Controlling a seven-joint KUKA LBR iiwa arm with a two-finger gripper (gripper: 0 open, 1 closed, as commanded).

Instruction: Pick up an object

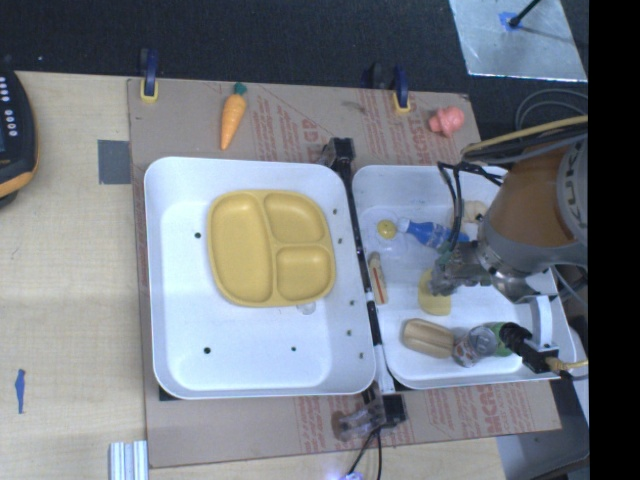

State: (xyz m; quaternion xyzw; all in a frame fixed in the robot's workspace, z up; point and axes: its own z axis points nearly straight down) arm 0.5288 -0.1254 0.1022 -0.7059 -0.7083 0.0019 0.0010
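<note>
The right bin (pixel 400 373) holds several small objects: a yellow block (pixel 434 300), a tan bread-like roll (pixel 427 337), a clear-and-grey round object (pixel 474 343), a blue-and-clear bottle (pixel 425 232), a small yellow piece (pixel 386 230) and a thin brown stick (pixel 377 276). My gripper (pixel 447 276) hangs low in this bin, right above the yellow block, with the arm's orange band (pixel 530 203) behind it. Its tips are hidden by the wrist. The left bin (pixel 180 358) carries a yellow divided plate (pixel 270 246).
An orange toy carrot (pixel 232 117) and a pink toy (pixel 447 120) lie on the cardboard behind the bins. A dark device (pixel 14 133) sits at the far left edge. Black cables (pixel 465 183) loop over the right bin's back right corner.
</note>
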